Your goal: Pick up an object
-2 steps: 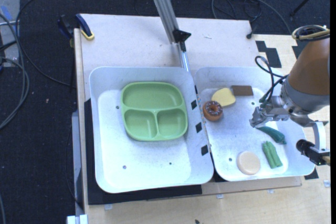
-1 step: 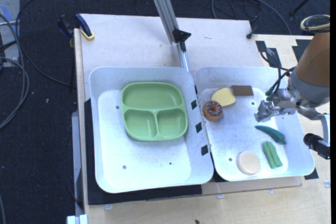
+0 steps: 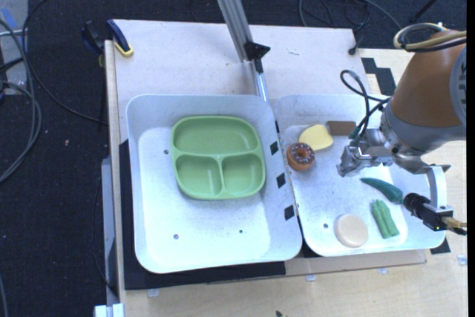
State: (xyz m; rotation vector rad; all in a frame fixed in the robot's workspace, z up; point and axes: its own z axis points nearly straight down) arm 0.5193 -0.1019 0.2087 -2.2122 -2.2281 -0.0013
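Observation:
The right bin (image 3: pixel 319 234) holds several small items: a yellow wedge (image 3: pixel 317 136), a brown doughnut with sprinkles (image 3: pixel 300 155), a brown block (image 3: pixel 341 128) at the back, a teal curved piece (image 3: pixel 382 188), a green ridged piece (image 3: pixel 384 219) and a cream round disc (image 3: pixel 351 229). My gripper (image 3: pixel 350 162) hangs over the middle of this bin, right of the doughnut and just above the teal piece's left end. I see nothing between its fingers.
The left bin (image 3: pixel 148 234) holds a green three-compartment tray (image 3: pixel 219 157). A metal pole (image 3: pixel 234 7) slants up from between the bins. Cables lie on the dark floor behind the bench. The orange-banded arm (image 3: pixel 430 93) covers the right bin's far right corner.

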